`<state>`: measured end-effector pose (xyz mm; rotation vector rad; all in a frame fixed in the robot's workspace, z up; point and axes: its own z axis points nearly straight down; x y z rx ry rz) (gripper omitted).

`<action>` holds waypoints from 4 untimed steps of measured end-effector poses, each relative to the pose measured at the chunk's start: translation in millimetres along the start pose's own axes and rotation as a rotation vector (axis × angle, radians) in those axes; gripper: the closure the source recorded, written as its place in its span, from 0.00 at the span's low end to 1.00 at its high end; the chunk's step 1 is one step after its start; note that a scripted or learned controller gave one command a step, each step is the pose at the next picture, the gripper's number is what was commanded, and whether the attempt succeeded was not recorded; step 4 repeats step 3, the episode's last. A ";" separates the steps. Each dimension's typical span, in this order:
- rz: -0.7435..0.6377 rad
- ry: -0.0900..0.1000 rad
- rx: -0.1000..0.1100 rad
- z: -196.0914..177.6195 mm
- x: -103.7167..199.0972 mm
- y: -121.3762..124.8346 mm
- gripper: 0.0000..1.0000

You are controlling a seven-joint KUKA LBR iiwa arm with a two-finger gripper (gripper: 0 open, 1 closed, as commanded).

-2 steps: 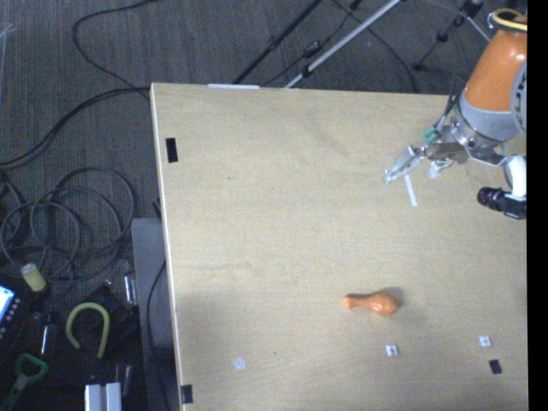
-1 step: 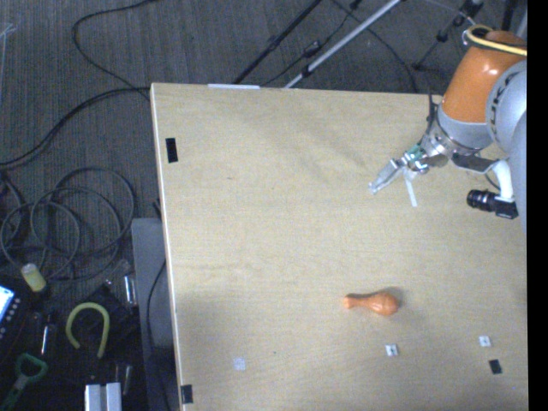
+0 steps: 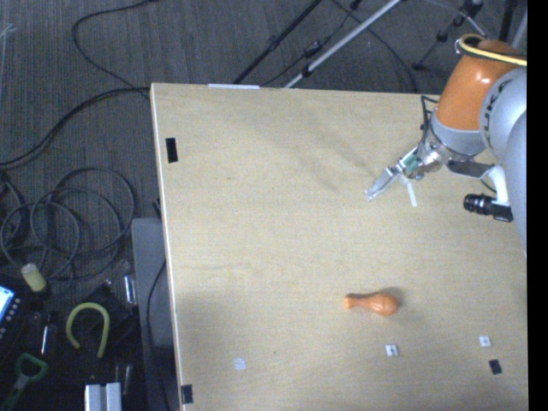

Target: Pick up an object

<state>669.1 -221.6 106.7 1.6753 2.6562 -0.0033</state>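
An orange pear-shaped object [image 3: 374, 303] lies on its side on the tan bench top [image 3: 257, 229], toward the front right, with its narrow end pointing left. My gripper [image 3: 391, 195] hangs at the right, well behind the orange object and apart from it. Its two pale fingers are spread, one reaching left and down, the other shorter to the right. It is open with nothing between the fingers. The grey arm with its orange band [image 3: 471, 88] comes in from the upper right.
Small square markers [image 3: 391, 349] dot the bench's front right, and a black tag [image 3: 171, 150] sits near its left edge. Cables and tools [image 3: 77, 229] lie on the floor to the left. Tripod legs [image 3: 360, 24] stand behind the bench.
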 end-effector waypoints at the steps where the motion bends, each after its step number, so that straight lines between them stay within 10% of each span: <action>1: -0.083 0.000 0.000 22.3 0.1 0.1 0.00; 2: -0.084 -0.003 -0.001 12.0 0.6 1.5 1.00; 3: -0.037 0.001 -0.003 -62.9 31.1 10.2 1.00; 4: -0.037 0.001 -0.003 -62.9 31.1 10.2 1.00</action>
